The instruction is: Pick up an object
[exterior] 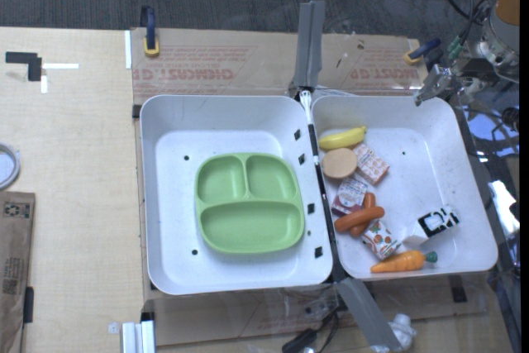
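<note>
Carrot [399,262] nearest, toys heaped along right bin's [463,256] left side.
Parked gripper [436,84] above far rim, awaiting descent; clench or release impossible to tell.

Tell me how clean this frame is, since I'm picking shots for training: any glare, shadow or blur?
Camera view: light is even and soft, with faint shadows under the green plate and the toys; slight glare on the left bin rim; the banana and carrot are sharp enough; the gripper at top right is small, cluttered and hard to read.

Plate [248,203] in left bin [165,178] — food [364,202] right
</note>
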{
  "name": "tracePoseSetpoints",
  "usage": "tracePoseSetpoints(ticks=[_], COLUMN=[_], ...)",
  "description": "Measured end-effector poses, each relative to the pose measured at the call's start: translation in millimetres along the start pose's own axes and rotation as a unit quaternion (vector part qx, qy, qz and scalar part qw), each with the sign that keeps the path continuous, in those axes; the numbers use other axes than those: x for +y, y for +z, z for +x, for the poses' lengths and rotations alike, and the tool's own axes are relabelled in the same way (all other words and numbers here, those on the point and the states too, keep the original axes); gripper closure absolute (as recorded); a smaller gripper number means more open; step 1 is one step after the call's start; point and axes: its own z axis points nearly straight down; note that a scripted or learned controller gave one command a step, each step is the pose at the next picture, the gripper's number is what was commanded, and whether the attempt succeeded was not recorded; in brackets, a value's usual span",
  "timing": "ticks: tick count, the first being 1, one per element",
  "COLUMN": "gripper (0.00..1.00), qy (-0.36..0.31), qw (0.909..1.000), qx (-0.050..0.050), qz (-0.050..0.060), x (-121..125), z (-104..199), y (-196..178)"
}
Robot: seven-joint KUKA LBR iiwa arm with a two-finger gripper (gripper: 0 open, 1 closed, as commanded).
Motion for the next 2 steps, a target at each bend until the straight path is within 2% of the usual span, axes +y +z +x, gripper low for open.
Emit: tracePoseSetpoints(ticks=[1, 2], gripper=[0.0, 0.0], qy=[-0.086, -0.049], qw=[0.9963, 0.9987], qx=[0.0, -0.012], qz=[0.0, -0.01], x=[-41, -46], z=[46, 70], y=[110, 150])
